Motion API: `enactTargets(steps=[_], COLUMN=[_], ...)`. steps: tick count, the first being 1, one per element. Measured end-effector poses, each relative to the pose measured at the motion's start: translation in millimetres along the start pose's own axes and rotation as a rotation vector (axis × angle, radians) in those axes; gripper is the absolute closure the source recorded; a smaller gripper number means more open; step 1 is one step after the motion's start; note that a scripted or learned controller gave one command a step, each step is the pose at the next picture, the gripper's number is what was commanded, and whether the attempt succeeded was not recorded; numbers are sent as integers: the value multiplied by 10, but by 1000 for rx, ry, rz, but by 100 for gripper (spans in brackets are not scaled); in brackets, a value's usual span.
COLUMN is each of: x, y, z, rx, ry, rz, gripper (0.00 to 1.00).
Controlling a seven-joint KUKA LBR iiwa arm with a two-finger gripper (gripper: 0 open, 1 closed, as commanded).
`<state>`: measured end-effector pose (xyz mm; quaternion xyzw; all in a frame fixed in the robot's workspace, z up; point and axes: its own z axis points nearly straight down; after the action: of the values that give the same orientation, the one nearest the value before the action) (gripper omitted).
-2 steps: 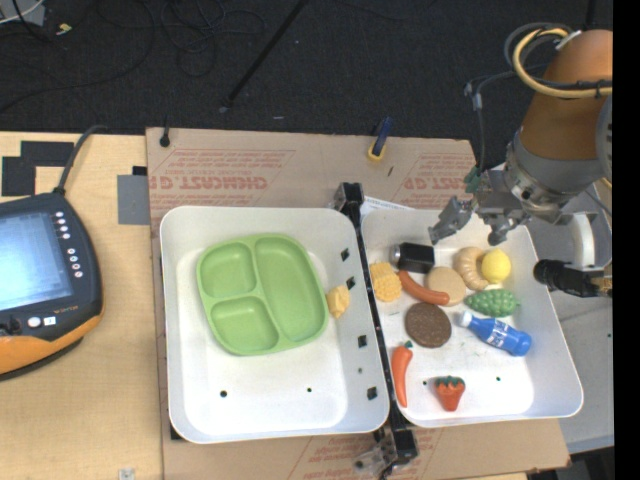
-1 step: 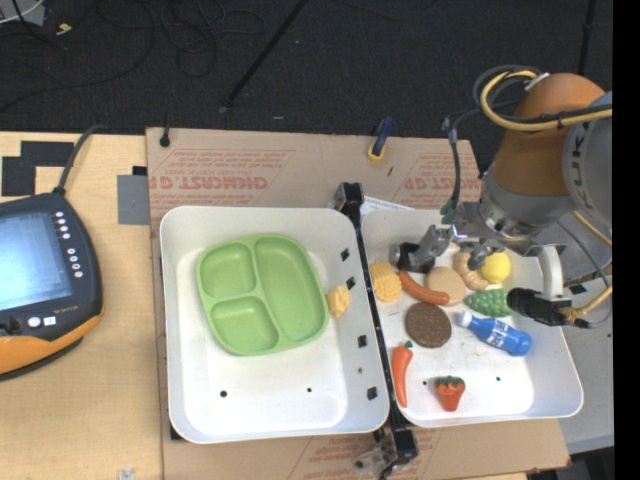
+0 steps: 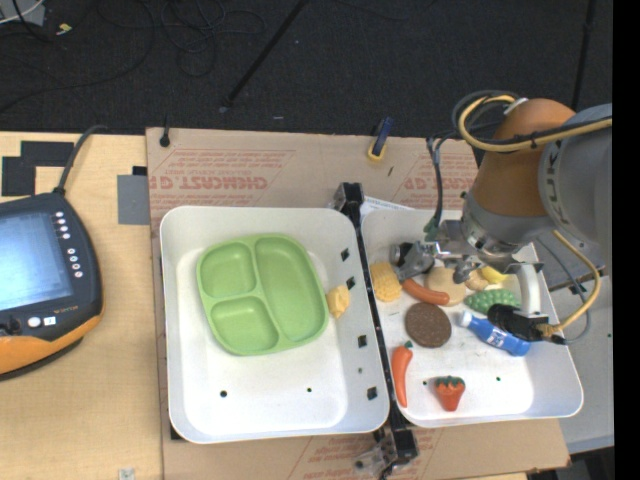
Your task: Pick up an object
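My gripper (image 3: 428,260) hangs low over the back of the right bin (image 3: 560,393), under the grey and orange arm. Just below it lies a red sausage (image 3: 428,292), with a yellow corn cob (image 3: 386,283) to its left. In front of them sit a brown round cookie (image 3: 428,325), an orange chili (image 3: 401,373) and a red strawberry (image 3: 450,392). A blue object (image 3: 495,334) and a green bumpy one (image 3: 490,301) lie to the gripper's right, partly under the arm. I see nothing between the gripper and the sausage.
The left bin (image 3: 190,388) holds a green divided plate (image 3: 262,295) and a small yellow piece (image 3: 340,301) at its right wall. A black divider (image 3: 366,298) separates the bins. A tablet-like pendant (image 3: 40,278) lies far left on the bench.
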<state>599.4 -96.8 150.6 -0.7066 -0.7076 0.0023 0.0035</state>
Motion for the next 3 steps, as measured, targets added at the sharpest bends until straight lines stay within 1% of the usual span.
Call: enactTargets(steps=[1, 2, 3], x=[-17, -28, -40], y=[-101, -68, -78], z=[507, 568, 487], rx=[0, -13, -11], ry=[0, -3, -2], rz=[1, 4, 9], gripper=[0, 0, 100])
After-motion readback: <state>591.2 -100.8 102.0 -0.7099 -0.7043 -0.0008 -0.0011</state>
